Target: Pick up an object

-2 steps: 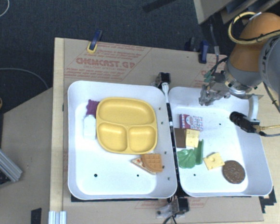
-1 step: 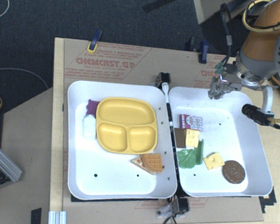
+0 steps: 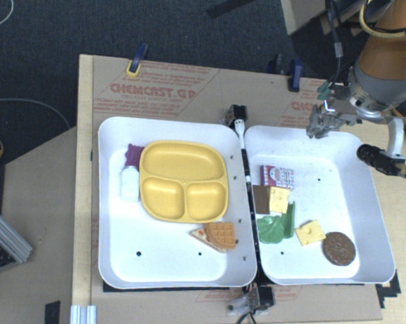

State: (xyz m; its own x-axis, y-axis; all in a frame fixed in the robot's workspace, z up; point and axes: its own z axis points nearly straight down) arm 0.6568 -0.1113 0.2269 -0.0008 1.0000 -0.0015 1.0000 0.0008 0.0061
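My gripper (image 3: pixel 320 127) hangs over the far rim of the right bin (image 3: pixel 367 206), with nothing seen between its fingers. In the right bin lie a small red-and-white packet (image 3: pixel 277 175), a brown square piece (image 3: pixel 260 199), a pale yellow square (image 3: pixel 279 199), a green leafy toy (image 3: pixel 275 227), a yellow cheese wedge (image 3: pixel 310 233) and a brown round cookie (image 3: pixel 339 248). The left bin (image 3: pixel 113 241) holds a yellow divided tray (image 3: pixel 184 180), a waffle-like wedge (image 3: pixel 216 235), a white bottle (image 3: pixel 129 183) and a purple item (image 3: pixel 133 154).
The grey arm with its orange band (image 3: pixel 390 54) reaches in from the upper right. A black part (image 3: pixel 378 159) sticks out over the right bin's far right rim. Clamps (image 3: pixel 135 63) hold the cardboard sheet at the back edge.
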